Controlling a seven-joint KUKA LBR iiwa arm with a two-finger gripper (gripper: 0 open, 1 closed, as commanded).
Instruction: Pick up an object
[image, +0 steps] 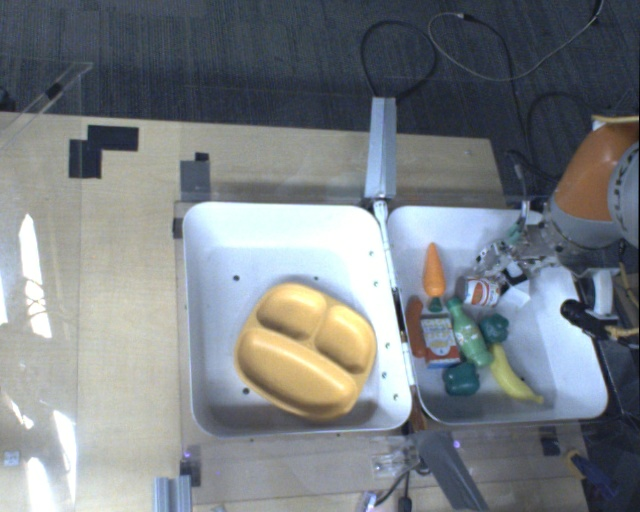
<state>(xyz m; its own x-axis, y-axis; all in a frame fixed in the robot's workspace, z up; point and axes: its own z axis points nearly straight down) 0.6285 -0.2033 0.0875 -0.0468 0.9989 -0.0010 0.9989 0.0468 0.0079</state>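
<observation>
Orange carrot (433, 270), can (481, 291), banana (514, 377) clustered in right bin (560, 400); bread loaf (305, 348) in left bin (215, 300). Gripper (508, 252) hangs above can at far right; finger state cannot tell. Step: approach. Next: descend, close on one item.

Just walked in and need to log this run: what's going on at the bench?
The grey arm reaches in from the right, its hand low over the right bin, near a small can. That bin also holds a carrot, a banana and green toy vegetables. The left bin holds a large yellow bread loaf. I can't see anything gripped yet.
</observation>
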